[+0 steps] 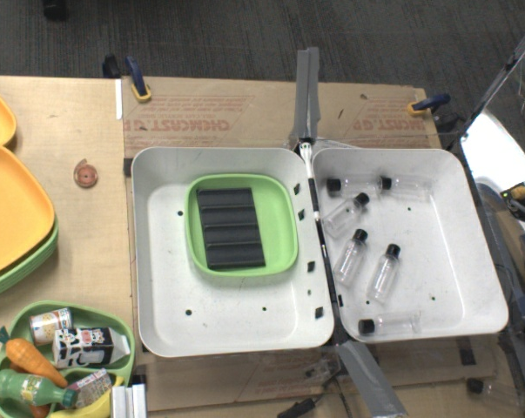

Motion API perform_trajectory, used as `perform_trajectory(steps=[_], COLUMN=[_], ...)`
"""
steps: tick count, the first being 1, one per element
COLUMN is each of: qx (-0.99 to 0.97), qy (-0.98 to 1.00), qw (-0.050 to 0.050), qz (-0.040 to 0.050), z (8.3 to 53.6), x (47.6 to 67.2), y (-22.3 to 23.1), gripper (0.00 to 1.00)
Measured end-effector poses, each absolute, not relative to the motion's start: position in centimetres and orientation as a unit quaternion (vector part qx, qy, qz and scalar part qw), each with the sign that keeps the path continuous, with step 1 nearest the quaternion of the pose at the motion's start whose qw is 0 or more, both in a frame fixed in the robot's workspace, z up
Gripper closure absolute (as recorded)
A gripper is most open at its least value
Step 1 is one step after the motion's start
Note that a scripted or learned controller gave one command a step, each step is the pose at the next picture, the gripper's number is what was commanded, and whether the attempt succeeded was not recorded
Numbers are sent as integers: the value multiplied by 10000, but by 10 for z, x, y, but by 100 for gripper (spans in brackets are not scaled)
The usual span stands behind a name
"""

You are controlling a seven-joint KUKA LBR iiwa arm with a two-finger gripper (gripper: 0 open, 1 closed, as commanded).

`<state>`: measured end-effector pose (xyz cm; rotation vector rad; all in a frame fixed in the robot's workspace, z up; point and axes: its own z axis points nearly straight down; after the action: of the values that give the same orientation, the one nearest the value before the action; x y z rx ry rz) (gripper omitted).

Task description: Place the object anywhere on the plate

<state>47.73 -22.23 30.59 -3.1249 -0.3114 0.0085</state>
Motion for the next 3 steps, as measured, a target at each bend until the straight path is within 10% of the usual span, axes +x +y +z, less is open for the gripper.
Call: perform_trajectory(steps=[1, 2, 3], qx=[-9948, -9950, -9948], qy=[-1016, -1003, -1016], qw=[0, 6, 0], qz=[26, 26, 27], z=[411, 305, 414], x=[478, 477, 478], y=[-222, -222, -222], gripper=[0, 0, 0])
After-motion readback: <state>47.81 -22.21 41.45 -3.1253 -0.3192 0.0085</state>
